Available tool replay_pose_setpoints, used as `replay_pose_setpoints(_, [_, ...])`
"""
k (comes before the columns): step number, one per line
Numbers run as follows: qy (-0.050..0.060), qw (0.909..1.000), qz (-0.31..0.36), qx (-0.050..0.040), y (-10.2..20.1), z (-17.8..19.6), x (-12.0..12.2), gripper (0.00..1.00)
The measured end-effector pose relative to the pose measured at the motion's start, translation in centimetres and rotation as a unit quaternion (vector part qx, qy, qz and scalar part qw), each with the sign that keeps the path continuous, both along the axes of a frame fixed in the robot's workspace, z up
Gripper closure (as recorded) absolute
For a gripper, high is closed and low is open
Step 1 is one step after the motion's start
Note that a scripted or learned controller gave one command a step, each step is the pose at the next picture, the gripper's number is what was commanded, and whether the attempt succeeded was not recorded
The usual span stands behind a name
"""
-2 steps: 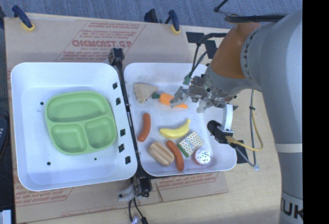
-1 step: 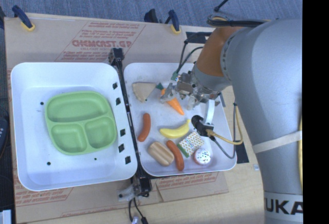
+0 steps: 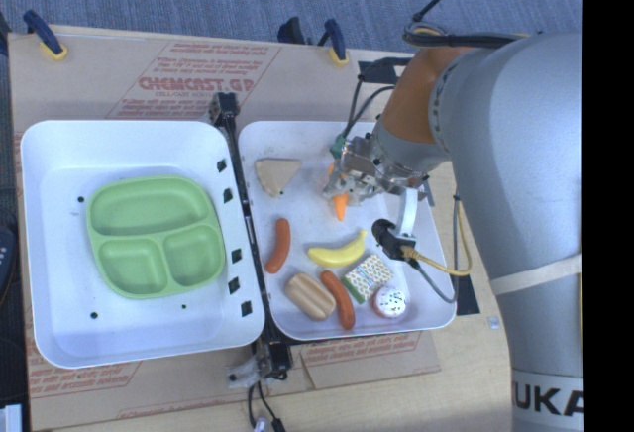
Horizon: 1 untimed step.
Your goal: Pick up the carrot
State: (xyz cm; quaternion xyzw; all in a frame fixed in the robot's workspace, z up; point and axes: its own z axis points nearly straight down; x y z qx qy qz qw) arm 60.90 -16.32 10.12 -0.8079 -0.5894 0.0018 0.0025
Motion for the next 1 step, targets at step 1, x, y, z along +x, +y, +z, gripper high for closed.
replay_pose_setpoints(1, [-0.001,0.9999,-0.014,0.0001,6.69,8.8,0.65,1.0])
